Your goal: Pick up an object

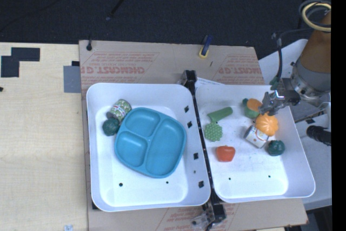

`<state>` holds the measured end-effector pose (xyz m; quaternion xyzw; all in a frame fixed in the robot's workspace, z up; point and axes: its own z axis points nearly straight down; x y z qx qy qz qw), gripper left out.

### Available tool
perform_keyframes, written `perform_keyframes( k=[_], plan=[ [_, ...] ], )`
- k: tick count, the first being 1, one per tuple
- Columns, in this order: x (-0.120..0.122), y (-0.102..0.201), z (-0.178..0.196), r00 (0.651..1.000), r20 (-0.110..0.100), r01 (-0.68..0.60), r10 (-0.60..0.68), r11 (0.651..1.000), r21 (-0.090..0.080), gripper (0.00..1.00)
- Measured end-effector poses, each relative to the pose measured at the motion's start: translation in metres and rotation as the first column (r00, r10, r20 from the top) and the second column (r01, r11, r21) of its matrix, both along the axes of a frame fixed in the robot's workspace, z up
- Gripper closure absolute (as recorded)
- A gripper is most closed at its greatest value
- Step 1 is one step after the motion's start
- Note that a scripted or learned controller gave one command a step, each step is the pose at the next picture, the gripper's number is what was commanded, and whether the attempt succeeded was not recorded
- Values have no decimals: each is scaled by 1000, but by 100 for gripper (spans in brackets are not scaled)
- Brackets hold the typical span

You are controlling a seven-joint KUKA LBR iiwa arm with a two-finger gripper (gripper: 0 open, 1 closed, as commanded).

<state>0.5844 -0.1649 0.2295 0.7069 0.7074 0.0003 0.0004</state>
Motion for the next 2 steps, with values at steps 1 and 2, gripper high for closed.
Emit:
perform_keyframes(
  k=[1, 2],
  plan=[
    [-34, 27, 0, 1000, -6, -1, 1, 1000, 2, 100],
    [-66, 65, -12, 1000, -8, -2, 2, 1000, 3, 100]
  ],
)
